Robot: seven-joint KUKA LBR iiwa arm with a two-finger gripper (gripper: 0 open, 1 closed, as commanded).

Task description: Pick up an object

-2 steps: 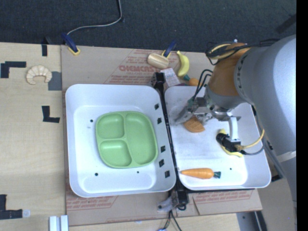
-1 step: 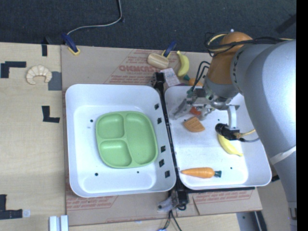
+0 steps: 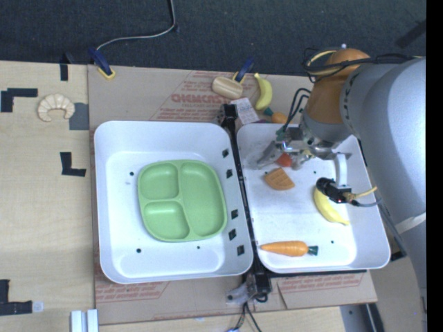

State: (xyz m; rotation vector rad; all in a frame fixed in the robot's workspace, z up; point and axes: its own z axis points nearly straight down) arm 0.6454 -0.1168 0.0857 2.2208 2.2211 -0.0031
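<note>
**Progress: claw low in the right bin, no pick confirmed**

Gripper (image 3: 282, 152) sits low in the right bin (image 3: 360, 254), at its upper left near the divider. Around it, with the carrot (image 3: 284, 249) at the bin's near edge as landmark: an orange wedge-shaped piece (image 3: 279, 179) lies up from the carrot, just below the claw; a small red item (image 3: 284, 160) sits right at the fingertips; a banana (image 3: 329, 206) lies up and right of the carrot.

By my reading, the reach is done, but the grasp and lift are left. Nothing is seen raised off the bin floor.

Whether the claw is spread, closed, or clamped on the red item cannot be told; wrist and cables crowd that spot. The arm's bulk also covers the bin's far right corner.
</note>
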